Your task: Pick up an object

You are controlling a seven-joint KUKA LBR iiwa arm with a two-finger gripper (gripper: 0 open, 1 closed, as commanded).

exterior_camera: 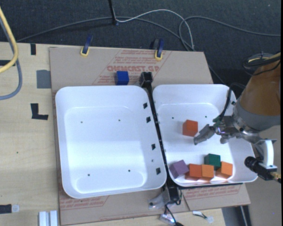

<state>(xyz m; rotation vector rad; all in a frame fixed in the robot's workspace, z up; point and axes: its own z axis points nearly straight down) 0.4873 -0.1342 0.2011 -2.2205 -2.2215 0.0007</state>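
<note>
The arm is cut off at the right edge.

There were two white bins on the bench. The right bin held six blocks: four orange blocks, one purple block and one green block. One blue block lay on the cardboard behind the bins. Two clamps held the cardboard.
</note>
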